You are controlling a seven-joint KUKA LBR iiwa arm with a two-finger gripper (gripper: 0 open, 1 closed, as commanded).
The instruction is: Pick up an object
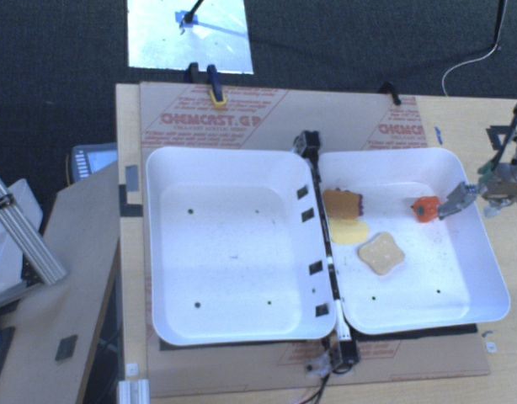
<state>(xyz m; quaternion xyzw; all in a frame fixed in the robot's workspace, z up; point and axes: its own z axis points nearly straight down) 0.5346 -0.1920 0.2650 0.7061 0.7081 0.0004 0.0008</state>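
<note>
At the near edge of the worktop (242, 369), a clip with dark cable ends (338, 358) sits where the two white bins meet. Left bin (170, 251): bare floor, a few small dark dots on it. Right bin (482, 284): four items, all in its far-left and middle part.

Nearest of these is a tan, toast-shaped piece (381, 252), lying flat near the bin's middle. Just beyond it and to its left, a pale yellow flat piece (349, 231), close to the toast piece (touching or not, cannot tell). Beyond that, touching or overlapping the yellow piece's far edge, a brown-and-orange block (343, 202), hard against the divider between the bins.

A small orange-red object (424, 209) lies further right, well apart from the other three. The hand (455, 199) comes in from the right rim of the bin at a slant, its grey tip right beside the orange-red object, seemingly touching its right side. Open or closed: cannot tell (the tip is small and blurred). The object rests on the bin floor.

Beyond the bins, a brown board printed "CHEMCAST" (212, 118) lies under them, with a yellow clamp (216, 98) on its far edge. Farthest back, a shiny metal plate (189, 23) on dark carpet.
</note>
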